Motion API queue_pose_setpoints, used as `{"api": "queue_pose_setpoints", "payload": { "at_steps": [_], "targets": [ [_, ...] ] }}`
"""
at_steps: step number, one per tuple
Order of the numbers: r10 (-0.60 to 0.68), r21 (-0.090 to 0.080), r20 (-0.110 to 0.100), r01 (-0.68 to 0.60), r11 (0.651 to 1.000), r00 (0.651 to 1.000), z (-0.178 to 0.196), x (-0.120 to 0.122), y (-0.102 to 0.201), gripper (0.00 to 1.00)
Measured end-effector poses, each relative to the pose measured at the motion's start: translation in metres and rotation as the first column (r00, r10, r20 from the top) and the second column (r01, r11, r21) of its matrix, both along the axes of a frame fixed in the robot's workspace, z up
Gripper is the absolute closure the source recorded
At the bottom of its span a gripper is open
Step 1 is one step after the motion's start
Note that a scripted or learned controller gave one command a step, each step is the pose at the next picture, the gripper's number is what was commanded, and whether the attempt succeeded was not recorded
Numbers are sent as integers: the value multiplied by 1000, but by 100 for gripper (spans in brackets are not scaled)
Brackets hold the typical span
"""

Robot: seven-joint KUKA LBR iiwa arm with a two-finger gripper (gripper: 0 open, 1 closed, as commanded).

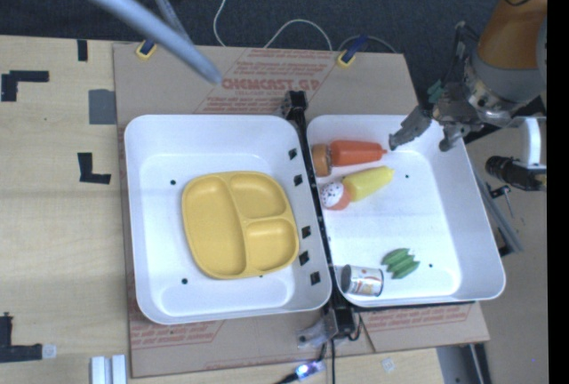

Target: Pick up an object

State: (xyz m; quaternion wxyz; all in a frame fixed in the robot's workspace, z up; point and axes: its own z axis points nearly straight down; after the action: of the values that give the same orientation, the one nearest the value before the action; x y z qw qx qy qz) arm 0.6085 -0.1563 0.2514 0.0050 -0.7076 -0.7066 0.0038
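We saw the two-finger gripper (425, 132) hanging over the far right corner of the right white bin (462, 222), its dark fingers (402, 132) spread apart with nothing between them. Just left of it lay an orange plastic carrot (348, 153); below that, a yellow plastic corn cob (363, 184). Farther left sat a yellow divided plate (240, 224).

Red print reading "CHEMCAST" stood on the cardboard sheet (267, 80) that lay under the two bins, along its far edge just beyond the left bin (142, 196). More red letters followed that word to the right, ending in what looked like "GP", but they were too faint to be sure. Similar red print ran along the sheet's near edge, too small to read.
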Motion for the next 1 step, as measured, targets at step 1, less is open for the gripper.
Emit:
{"api": "queue_pose_setpoints", "payload": {
  "at_steps": [1],
  "targets": [
    [3, -2, 11, -3, 1000, 1000, 6, 2, 0, 0]
  ]
}}
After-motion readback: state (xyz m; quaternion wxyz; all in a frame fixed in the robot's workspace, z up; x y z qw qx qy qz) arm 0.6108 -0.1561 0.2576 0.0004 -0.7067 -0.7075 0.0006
